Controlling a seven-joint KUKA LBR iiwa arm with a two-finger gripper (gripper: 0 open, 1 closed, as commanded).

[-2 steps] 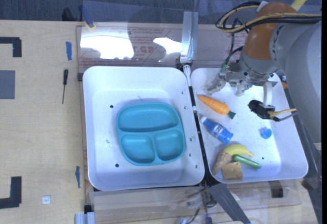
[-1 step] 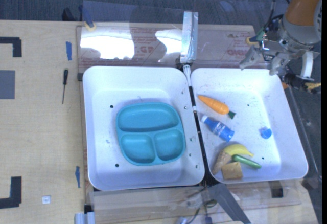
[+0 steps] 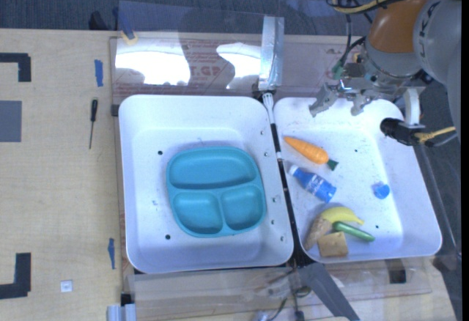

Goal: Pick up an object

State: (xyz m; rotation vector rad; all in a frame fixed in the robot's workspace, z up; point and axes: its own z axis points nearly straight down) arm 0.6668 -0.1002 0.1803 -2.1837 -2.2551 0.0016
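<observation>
The right bin (image 3: 410,217) holds an orange carrot (image 3: 307,150), a small blue-and-white bottle (image 3: 312,182), a yellow banana (image 3: 338,218) with a green piece (image 3: 357,232) beside it, a tan block (image 3: 333,245) and a small blue piece (image 3: 380,190). My gripper (image 3: 337,105) hangs over the far end of this bin, above and to the right of the carrot. Its two fingers are spread apart, with nothing between them.
In the left bin (image 3: 139,129) lies a teal divided tray (image 3: 215,190). A clear plastic sheet and a metal post (image 3: 271,56) stand behind the bins. A black cable end (image 3: 396,129) hangs at the right bin's far right side.
</observation>
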